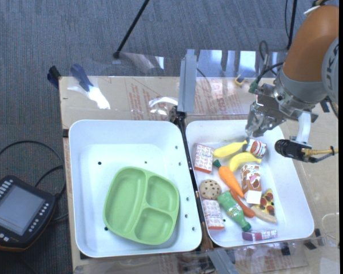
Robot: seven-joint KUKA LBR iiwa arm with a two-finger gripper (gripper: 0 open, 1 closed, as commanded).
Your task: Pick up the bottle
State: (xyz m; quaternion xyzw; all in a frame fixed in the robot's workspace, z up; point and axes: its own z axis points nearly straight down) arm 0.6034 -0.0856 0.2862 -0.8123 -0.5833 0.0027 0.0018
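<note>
The bottle [235, 210] is green with a white label. It lies on its side near the front of the right bin [294, 181], cap toward the front right. A carrot [231, 181] lies just behind it and a red-and-white packet [212, 214] on its left. My gripper [255, 131] hangs over the back of the same bin, pointing down just above a small red-and-white can [256, 148]. It is well behind the bottle and apart from it.
Two yellow bananas [229, 149], a cookie [209, 188], a carton [203, 157], a pizza slice [267, 205] and a purple tube [260, 234] crowd the right bin. A green divided plate [142, 205] lies in the left bin [88, 153]. A pendant [15, 209] sits off the bench to the left.
</note>
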